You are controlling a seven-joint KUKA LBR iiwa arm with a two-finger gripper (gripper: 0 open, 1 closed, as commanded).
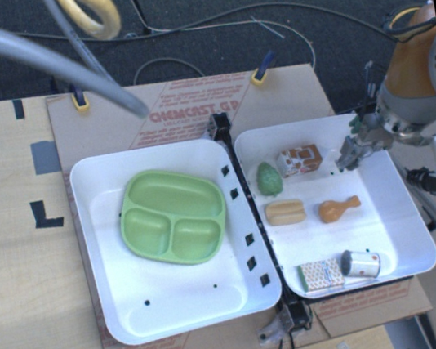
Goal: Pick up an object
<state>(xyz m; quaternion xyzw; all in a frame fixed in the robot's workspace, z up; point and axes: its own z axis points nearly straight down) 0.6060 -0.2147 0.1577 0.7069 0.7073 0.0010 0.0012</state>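
The right bin (385, 183) holds several small things: a green lumpy object (268, 178), a brown and white carton (299, 160), a tan bread roll (285, 212), an orange drumstick (338, 208), a patterned box (322, 275) and a silver can (360, 264). My gripper (350, 153) hangs over the bin's upper right part, right of the carton and above the drumstick. Nothing shows between its fingers.
The left bin (107, 254) bears a green divided plate (174, 216). A black divider (243, 198) runs between the bins. The arm's grey body with its orange band (411, 67) stands at the right edge. Cables (177, 27) lie beyond the bench.
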